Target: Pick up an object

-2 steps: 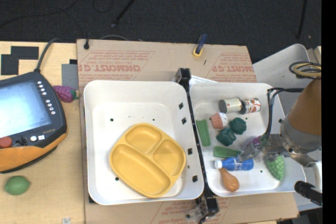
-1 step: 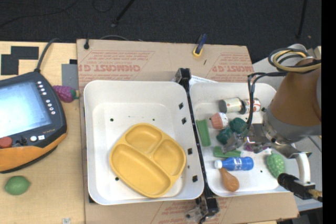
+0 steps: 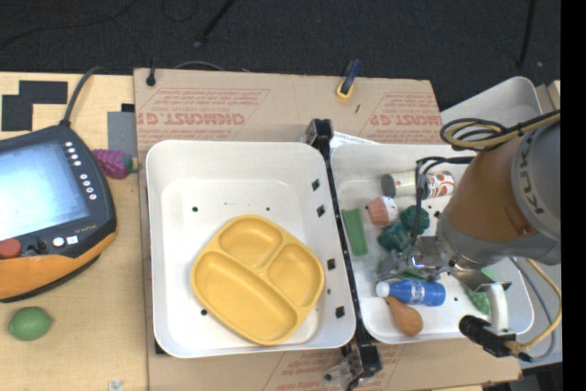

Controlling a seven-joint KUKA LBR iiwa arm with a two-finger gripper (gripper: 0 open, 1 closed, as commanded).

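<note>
The right bin point(image 3: 366, 325) holds a heap of small objects: a blue bottle point(image 3: 417, 292) with a white cap, a brown pear-shaped piece point(image 3: 404, 317), a dark green toy point(image 3: 405, 228), a flat green block point(image 3: 354, 231), a pinkish cup point(image 3: 378, 212) and a white can with red marks point(image 3: 439, 184). The arm's orange-banded wrist point(image 3: 490, 201) hangs over the bin's right half. My gripper point(image 3: 414, 263) reaches down into the heap just above the blue bottle and below the green toy. Its tips are buried among the objects.
The left bin point(image 3: 174, 179) carries a yellow divided plate point(image 3: 258, 276). Left of the bins lie a control pendant point(image 3: 50, 197), a green ball point(image 3: 30, 323) and a purple toy point(image 3: 113, 162). A yellow-and-blue clamp point(image 3: 348, 80) sits on the cardboard behind the bins.
</note>
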